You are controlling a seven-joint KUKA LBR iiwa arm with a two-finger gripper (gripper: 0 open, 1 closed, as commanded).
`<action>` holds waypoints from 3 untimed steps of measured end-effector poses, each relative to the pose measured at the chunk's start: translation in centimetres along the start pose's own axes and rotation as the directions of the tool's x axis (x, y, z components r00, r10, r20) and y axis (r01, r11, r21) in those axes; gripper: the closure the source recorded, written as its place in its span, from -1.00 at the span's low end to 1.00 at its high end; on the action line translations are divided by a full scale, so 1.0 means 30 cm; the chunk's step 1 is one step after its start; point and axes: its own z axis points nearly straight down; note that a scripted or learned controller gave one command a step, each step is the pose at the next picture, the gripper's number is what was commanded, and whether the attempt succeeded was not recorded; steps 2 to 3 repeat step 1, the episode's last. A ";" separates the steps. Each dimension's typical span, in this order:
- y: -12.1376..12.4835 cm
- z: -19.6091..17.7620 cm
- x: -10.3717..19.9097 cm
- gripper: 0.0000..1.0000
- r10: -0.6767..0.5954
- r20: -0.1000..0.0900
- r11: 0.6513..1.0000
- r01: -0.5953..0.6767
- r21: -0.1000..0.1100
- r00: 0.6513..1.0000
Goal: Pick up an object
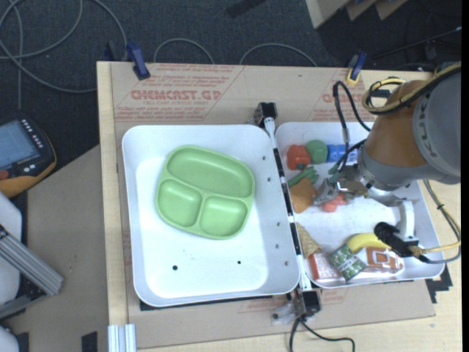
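Note:
The right bin (429,266) holds several small objects: a red piece (297,155), a green piece (316,150), a blue piece (336,153), an orange-brown piece (301,195), a yellow banana (364,241), a green can (346,262) and an orange-and-white packet (381,259). My gripper (329,193) reaches down into this bin from the right, just beside the orange-brown piece and over a small red object (333,204). The arm's grey and orange wrist (399,141) hides the bin's far right part.
In the left bin (146,270) lies a light green divided plate (207,191). A black clamp (265,113) sits at the far end of the wall between the bins. Cables loop around the wrist and over the floor behind the bench.

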 end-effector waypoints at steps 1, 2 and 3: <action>-0.071 -0.321 0.292 1.00 0.000 -0.001 1.000 0.000 0.004 1.000; -0.071 -0.321 0.292 1.00 0.000 -0.001 1.000 0.000 0.004 1.000; -0.071 -0.321 0.292 1.00 0.000 -0.001 1.000 0.000 0.004 1.000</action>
